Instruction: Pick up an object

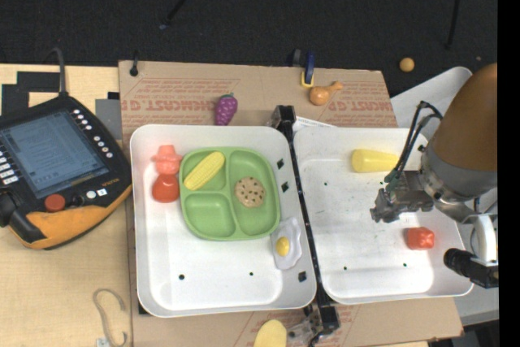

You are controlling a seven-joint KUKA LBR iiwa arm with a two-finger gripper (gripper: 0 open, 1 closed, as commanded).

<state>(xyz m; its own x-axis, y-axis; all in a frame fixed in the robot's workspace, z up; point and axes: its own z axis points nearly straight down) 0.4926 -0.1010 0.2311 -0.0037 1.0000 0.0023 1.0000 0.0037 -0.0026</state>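
My gripper (384, 210) hangs low over the right bin (357, 280), near its middle right. A small red block (420, 238) lies on the bin floor just right of and below the gripper, apart from it. A yellow object (374, 160) rests near the bin's far side, up and left of the gripper. Nothing shows between the fingers. The left bin (203, 288) holds a green divided plate (210, 222) with a corn cob (202, 169) and a cookie (249, 192), a red and pink toy (166, 173) and a fried egg (283, 245).
A control pendant (57, 166) lies on the bench at the left. Behind the bins on cardboard sit a purple grape bunch (226, 108) and an orange toy (323, 93). A yellow item (270, 333) lies at the front edge. A black divider (296, 207) separates the bins.
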